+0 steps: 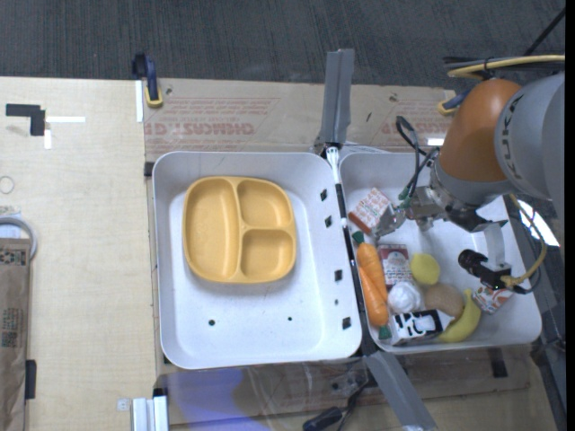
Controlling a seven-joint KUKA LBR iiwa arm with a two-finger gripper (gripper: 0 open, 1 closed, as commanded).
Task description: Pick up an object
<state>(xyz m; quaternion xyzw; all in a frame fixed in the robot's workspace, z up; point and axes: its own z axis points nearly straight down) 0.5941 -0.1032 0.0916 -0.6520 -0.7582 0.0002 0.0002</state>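
The right bin point(521, 326) holds a heap of small things, any of which could be picked. A carrot point(371, 283) lies lengthwise along the bin's 9 o'clock wall, its green stub toward 12. Just beside it, toward 3 o'clock, sits a red-and-white packet point(395, 263), and at the packet's 3 o'clock a lemon point(425, 268). Below the packet is a white ball point(402, 295), touching the carrot's side. At 6 o'clock in the bin lies a black-and-white carton point(416, 324), with a banana point(462, 321) curving along its 3 o'clock end. A tan lump point(443, 298) rests between the lemon and the banana. Another red-and-white box point(369, 209) lies tilted near the bin's 11 o'clock corner. A small red-and-white pack point(490, 296) sits near the 3 o'clock wall.

The gripper point(409, 214) hangs over the upper half of this bin, at about 1 o'clock from the packet and just beside the tilted box. Whether its jaws are spread or pressed together cannot be told from this view. Nothing can be seen pinched in it.

The left bin point(252, 344) holds a yellow tray point(240, 229) with three compartments, set toward its 12 o'clock side.
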